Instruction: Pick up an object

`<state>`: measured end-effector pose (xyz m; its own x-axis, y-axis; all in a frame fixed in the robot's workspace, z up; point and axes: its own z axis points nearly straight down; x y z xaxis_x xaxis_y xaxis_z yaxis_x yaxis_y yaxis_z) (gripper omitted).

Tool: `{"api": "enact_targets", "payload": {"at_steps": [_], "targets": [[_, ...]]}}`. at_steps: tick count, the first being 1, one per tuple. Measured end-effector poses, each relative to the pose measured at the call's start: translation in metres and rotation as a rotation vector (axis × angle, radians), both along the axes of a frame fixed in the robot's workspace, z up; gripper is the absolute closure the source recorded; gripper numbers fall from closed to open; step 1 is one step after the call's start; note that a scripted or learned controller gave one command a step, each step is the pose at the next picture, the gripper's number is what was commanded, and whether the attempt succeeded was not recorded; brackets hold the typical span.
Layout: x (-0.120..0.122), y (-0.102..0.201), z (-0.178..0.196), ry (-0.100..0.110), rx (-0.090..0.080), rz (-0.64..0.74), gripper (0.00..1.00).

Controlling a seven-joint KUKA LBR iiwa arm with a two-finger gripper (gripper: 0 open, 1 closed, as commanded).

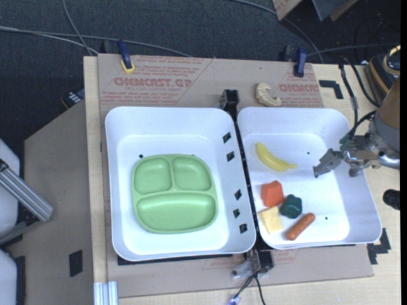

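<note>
- Currently the gripper (329, 164) hovers in the right bin (356, 199), fingers spread and holding nothing.
- Nearest is the banana (273, 159), just left; line the fingers across its narrow width before descending.
- Printed on the tabletop (191, 81): "CHEMCAST GP".

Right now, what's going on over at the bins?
The arm reaches in from the right, its gripper hovering over the right bin with nothing between its fingers. Below it in that bin lie a yellow banana, an orange-red block, a dark green piece, a pale yellow block and a sausage. The left bin holds a green divided plate.
</note>
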<state>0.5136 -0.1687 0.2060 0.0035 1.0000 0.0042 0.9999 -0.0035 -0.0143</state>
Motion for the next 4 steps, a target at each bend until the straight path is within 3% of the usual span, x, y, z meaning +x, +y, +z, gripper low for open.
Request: {"api": "enact_targets", "payload": {"at_steps": [1,3,4], "targets": [[0.003,0.0,0.006,-0.013,-0.003,0.004,0.0],[-0.003,-0.003,-0.113,-0.007,0.0,0.003,0.0],[-0.004,-0.003,-0.122,-0.011,-0.002,0.003,0.0]]}}
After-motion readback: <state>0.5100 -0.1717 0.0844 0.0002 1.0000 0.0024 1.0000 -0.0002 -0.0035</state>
